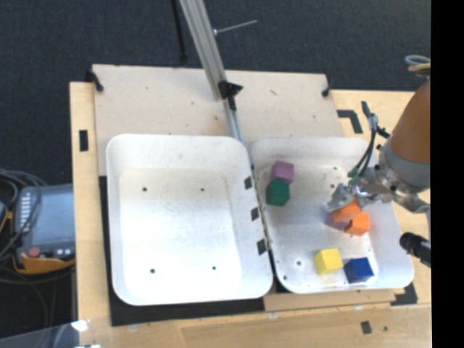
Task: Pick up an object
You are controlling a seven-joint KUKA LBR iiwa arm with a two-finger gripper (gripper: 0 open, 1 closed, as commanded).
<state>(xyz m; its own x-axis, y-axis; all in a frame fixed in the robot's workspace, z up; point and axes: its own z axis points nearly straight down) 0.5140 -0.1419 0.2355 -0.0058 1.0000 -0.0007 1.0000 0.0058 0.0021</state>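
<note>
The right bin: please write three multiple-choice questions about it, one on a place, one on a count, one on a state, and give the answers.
1. Where is the green block?
A. touching the purple block, near the right bin's left wall
B. in the left bin
C. on top of the yellow block

2. How many blocks lie at the bin's lower edge?
A. none
B. two
C. five

3. How is the gripper placed?
A. high above the left bin
B. outside both bins
C. low over the orange block

Answers: 1 A, green sits right below purple by the left wall. 2 B, yellow and the blue block stand side by side. 3 C, the gripper is down at the orange block.
</note>
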